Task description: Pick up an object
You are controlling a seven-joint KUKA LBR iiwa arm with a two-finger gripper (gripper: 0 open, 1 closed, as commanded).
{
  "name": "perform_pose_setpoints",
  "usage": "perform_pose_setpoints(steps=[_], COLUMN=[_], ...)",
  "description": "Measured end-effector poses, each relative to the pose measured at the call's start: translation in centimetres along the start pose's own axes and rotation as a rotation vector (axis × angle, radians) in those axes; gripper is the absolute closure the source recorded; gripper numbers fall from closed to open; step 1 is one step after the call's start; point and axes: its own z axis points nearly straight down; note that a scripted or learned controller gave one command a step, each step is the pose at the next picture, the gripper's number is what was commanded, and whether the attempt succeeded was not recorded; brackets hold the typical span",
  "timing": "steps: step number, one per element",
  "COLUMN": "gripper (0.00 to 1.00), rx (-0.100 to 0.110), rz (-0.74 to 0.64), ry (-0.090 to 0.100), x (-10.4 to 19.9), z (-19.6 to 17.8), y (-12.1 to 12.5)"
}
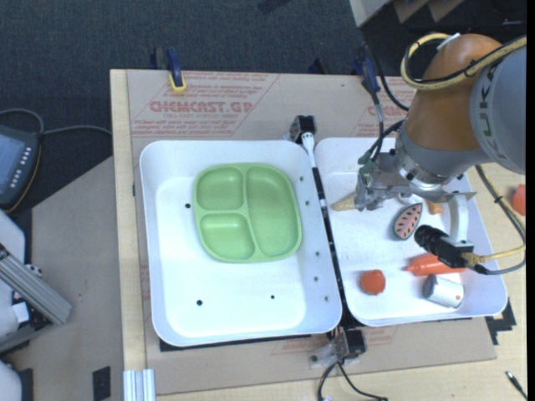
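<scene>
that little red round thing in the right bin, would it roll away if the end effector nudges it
Probably. The red round thing looks ball-like and sits alone on the flat floor of the right bin, so a nudge could send it rolling. Its smooth, curved sides may also slip out of a two-finger pinch. It seems small and light.

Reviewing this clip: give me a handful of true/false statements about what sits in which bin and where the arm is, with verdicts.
1. The green divided plate lies in the left bin. True.
2. The red tomato-like ball is in the left bin. False: it lies in the right bin.
3. The end effector is over the right bin. True.
4. The watermelon slice rests on the green plate. False: it lies in the right bin, near the arm.
5. The carrot-like orange piece lies in the right bin. True.
</scene>
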Motion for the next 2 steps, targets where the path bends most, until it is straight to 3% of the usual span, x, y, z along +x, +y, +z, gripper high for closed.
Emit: perform_pose_setpoints(steps=[1,2], gripper=[1.00,1.00], rx=[-0.004,-0.006], rz=[-0.001,0.001], ry=[0.000,-0.001], x=[5.8,10.2], z=[-0.1,-2.7], y=[0.7,1.1])
